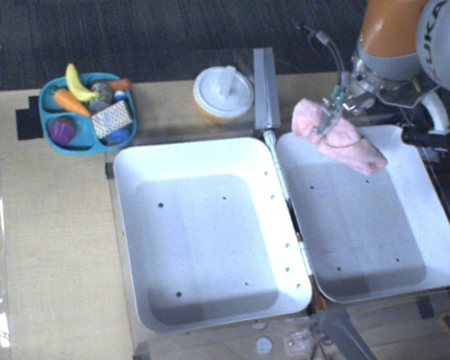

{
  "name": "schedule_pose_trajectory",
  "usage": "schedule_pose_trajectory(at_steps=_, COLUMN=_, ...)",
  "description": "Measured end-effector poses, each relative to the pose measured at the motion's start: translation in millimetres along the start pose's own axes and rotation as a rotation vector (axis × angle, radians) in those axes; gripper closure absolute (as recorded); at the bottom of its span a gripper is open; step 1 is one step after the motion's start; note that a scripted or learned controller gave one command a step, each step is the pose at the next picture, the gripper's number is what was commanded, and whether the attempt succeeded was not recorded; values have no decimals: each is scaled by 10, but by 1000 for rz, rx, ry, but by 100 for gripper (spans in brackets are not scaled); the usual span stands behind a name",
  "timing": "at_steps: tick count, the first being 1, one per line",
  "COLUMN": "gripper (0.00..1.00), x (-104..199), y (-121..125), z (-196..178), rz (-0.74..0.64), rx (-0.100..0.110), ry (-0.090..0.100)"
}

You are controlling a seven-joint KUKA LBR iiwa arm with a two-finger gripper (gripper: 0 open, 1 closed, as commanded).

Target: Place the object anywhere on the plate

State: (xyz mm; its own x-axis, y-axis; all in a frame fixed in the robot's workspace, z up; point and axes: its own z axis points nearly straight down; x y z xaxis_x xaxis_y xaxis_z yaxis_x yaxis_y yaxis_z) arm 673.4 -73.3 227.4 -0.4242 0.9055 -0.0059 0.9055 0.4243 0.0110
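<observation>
While the gripper [338, 112] hangs over the far edge of the right bin [423, 217], its fingers are clenched on a pink cloth [342, 142], which is pinched at its upper middle and droops in a crumpled fold from the bin's far rim down toward the right, its lower end lying over the bin floor. Behind the gripper the grey wrist rises to the orange band of the arm [398, 2], which comes in from the upper right. Just left of the cloth a grey metal post [264, 90] stands at the seam where the two bins meet. The left bin [207, 234] lies touching the right one along that seam. Beyond it, on the wooden bench [48, 260], sits a white lidded container with a yellow rim [223, 93], and well to the left a blue divided plate [87, 114] holds toy food: a banana [77, 84], a carrot [69, 102] and a purple piece [62, 131]
</observation>
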Motion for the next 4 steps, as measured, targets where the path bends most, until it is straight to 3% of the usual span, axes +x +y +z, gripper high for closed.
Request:
schedule_pose_trajectory(at_steps=2, gripper=100, x=1166, y=-143, z=-25, rz=-804, rx=-1, ry=4)
schedule_pose_trajectory(at_steps=3, gripper=100, x=1571, y=-212, z=-52, rz=-1130, rx=-2, ry=4)
schedule_pose_trajectory(at_steps=4, gripper=100, x=2115, y=-447, z=-61, rz=-1136, rx=-1, ry=7)
